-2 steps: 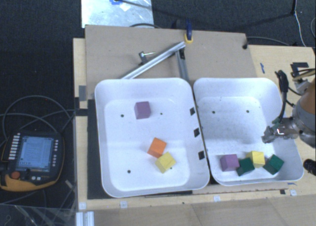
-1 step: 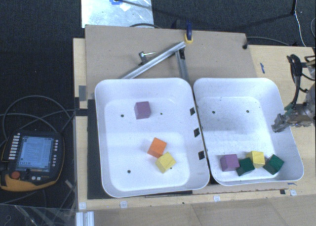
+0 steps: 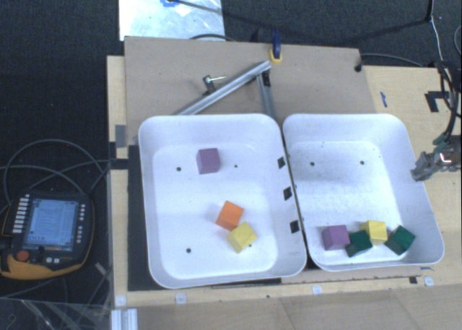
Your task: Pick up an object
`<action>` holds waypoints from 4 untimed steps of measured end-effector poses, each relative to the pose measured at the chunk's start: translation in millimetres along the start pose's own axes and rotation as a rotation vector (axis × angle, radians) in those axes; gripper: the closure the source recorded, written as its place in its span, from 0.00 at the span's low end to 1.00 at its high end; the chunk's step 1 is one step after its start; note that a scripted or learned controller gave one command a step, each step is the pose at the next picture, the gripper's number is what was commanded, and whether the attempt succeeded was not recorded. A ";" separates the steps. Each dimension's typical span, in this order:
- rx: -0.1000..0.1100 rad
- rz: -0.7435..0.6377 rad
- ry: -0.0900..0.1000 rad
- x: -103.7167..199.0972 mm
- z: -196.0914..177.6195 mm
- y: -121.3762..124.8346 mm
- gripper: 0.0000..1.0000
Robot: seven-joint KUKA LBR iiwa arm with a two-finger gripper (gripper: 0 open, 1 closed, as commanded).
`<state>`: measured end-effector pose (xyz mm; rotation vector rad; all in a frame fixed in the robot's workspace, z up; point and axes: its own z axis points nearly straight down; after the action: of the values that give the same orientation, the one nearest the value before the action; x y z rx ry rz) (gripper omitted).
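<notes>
The left bin (image 3: 155, 198) holds a purple cube (image 3: 208, 160) toward the back, plus an orange cube (image 3: 229, 214) touching a yellow cube (image 3: 242, 237) near the middle front. Along the front wall of the right bin (image 3: 411, 155) sit a purple cube (image 3: 335, 236), a dark green cube (image 3: 358, 242), a yellow cube (image 3: 377, 231) and a second dark green cube (image 3: 399, 239), packed close together. My gripper (image 3: 431, 165) hangs at the far right, just outside the right bin's right rim, well away from every cube. Nothing is seen in it.
A metal bar (image 3: 224, 89) with a blue and yellow clamp (image 3: 274, 45) lies on the brown board behind the bins. A teach pendant (image 3: 45, 231) with cables rests on the floor at the left. Cables run along the right edge.
</notes>
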<state>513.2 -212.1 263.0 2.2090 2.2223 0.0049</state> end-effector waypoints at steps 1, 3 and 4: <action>0.004 -0.006 0.005 55.5 -5.4 10.2 1.00; 0.007 -0.003 0.004 144.6 -0.3 30.6 1.00; 0.007 -0.005 0.006 196.2 0.0 29.4 1.00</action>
<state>541.4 -15.7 262.5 2.2101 2.2341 0.0029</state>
